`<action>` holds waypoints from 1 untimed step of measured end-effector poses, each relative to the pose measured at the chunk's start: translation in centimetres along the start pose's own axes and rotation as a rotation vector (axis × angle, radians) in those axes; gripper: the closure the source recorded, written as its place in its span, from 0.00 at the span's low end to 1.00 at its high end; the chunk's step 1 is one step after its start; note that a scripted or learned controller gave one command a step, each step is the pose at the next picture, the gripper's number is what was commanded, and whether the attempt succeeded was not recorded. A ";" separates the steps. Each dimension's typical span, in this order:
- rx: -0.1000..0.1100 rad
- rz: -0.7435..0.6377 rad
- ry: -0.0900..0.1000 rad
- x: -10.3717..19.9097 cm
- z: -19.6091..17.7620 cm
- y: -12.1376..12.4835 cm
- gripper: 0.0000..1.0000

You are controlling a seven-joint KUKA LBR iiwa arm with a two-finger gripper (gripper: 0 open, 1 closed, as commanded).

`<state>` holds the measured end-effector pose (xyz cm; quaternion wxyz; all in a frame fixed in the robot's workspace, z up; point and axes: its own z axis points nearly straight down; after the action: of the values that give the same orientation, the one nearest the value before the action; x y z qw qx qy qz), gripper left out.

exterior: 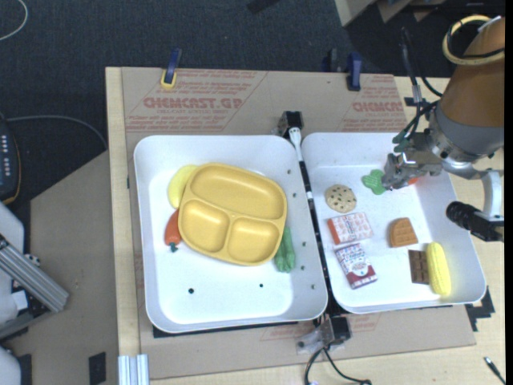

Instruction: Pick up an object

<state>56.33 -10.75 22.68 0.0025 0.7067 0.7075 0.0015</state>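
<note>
gripper [397, 175] low in the right bin [473, 279], at a green item [373, 183] beside something orange. finger spacing and hold: cannot tell. nothing visibly lifted; judged that pickup is not yet done.

High slanted overhead of both bins [152, 215]
</note>
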 end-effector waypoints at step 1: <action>0.008 -0.004 0.004 5.0 -0.7 -3.3 1.00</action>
<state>53.06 -5.79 23.36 -0.0020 0.7054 0.7088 0.0000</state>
